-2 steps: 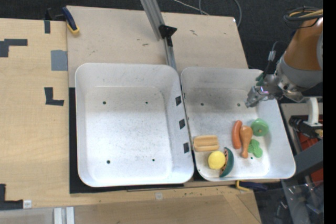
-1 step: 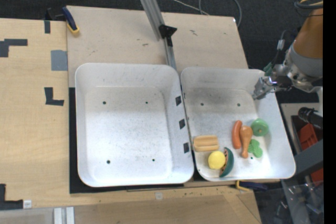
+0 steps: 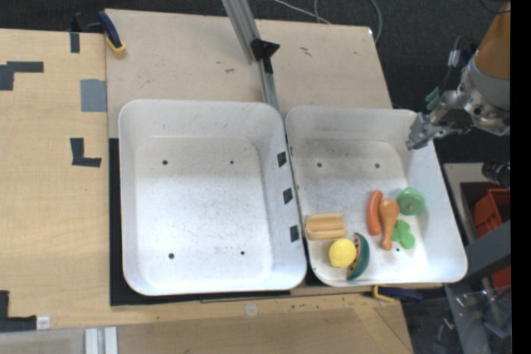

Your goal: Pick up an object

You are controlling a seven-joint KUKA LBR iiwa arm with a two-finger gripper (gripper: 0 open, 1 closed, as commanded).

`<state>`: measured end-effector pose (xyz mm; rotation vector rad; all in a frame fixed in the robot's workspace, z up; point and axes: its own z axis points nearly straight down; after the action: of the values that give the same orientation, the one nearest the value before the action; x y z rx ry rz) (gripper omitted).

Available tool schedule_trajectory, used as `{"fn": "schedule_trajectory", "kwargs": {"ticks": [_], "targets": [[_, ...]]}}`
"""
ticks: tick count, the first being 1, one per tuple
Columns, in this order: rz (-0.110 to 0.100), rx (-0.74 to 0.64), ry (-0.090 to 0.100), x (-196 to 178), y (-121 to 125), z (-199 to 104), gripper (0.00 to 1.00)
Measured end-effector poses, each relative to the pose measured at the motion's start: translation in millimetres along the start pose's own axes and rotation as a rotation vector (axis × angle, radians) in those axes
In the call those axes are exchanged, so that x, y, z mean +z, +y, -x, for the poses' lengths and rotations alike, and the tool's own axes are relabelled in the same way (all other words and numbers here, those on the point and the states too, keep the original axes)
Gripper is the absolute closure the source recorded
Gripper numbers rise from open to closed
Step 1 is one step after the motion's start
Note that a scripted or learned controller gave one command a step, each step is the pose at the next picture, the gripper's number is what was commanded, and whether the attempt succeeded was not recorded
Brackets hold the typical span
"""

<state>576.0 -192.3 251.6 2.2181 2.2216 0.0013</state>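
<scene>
Claw [image 3: 419,135] hangs over the upper right rim of the right bin [image 3: 348,128], reaching in from the right on the grey arm [image 3: 485,87] with its orange band; too small and blurred to tell its state, and nothing visible in it. Near to far: closest to the front edge of the right bin sits a yellow round toy [image 3: 341,253], touching a dark green curved piece [image 3: 360,259] just to its right. Just behind it lies a tan bun-shaped piece [image 3: 324,225], flat on the bin floor. To the right, an orange carrot-like piece [image 3: 387,223] lies lengthwise, with a red-orange sausage-like piece [image 3: 375,212] beside it on the left and a small green leafy bit [image 3: 404,235] touching its right side. A green round piece [image 3: 410,201] sits slightly farther back, near the right wall. All the toys cluster in the near right part of that bin, well apart from the claw. Left bin [image 3: 199,116] stands alongside, touching the right one. Farther back, on the counter [image 3: 182,54], a metal pole [image 3: 236,0] slants up, and a blue-yellow clamp [image 3: 111,32] sits at the far left corner.
</scene>
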Motion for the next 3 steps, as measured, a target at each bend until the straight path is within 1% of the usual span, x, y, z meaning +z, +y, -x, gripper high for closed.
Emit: {"fn": "schedule_trajectory", "kwargs": {"ticks": [1, 3], "targets": [[-0.003, -0.004, 0.002, 9.8, 10.1, -44.3, 1.00], [-0.003, -0.006, 0.003, 20.8, 36.7, -169.4, 1.00]]}}
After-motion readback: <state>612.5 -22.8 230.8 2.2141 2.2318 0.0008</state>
